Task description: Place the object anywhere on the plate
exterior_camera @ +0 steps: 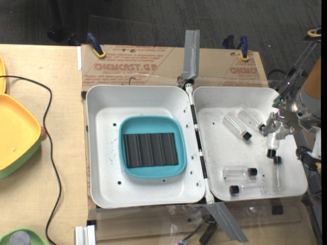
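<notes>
Camera view: I read the pincer (274, 132) at the right side of the right bin (214, 152), low over the bin floor. Whether it is spread or pressed together I cannot tell, because the wrist hardware masks it. A small clear vial (272, 148) with a black cap sits directly beneath it. It is possibly touching, but the view is too coarse there to confirm a hold, so I treat the vial as lying in the bin. More vials are scattered across the same bin: one (238, 126) near the middle and one (239, 173) toward the front wall. The teal plate (153, 121) sits in the centre of the left bin (97, 137), carrying a dark ribbed insert (152, 149), well apart from the vial.

Handling, by my judgement:
- The vial is light, rigid and smooth-walled, so it will roll and may squirt out of a pinch.
- Take hold across the barrel at mid-length, not on the cap.
- Close gently, since the clear wall may crack under hard pressure.
- Release low over the ribbed insert, whose grooves should check rolling.
</notes>
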Motion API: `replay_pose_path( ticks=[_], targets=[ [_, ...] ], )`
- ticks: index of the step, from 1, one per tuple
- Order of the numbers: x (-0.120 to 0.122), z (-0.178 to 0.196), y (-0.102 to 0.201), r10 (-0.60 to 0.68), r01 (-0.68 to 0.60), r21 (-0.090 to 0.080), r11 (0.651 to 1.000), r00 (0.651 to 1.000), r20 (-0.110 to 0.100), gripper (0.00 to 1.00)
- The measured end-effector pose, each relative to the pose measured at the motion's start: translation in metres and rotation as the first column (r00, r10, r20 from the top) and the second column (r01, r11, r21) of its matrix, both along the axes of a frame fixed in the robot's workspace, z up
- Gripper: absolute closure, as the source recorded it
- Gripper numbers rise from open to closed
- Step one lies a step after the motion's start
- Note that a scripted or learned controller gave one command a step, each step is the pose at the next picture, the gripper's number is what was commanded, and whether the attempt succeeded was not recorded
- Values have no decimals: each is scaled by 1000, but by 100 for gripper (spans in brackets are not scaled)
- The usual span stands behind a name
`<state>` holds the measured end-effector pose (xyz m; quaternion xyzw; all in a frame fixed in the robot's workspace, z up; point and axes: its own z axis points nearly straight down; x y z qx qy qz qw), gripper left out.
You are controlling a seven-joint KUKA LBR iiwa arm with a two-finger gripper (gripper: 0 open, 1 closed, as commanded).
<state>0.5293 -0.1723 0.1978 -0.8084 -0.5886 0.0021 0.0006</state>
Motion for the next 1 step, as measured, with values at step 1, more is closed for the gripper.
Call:
replay_pose_path(
  ticks=[1],
  targets=[
    [0,0,0,0,0,0,1000,1000,0,0]
  ],
)
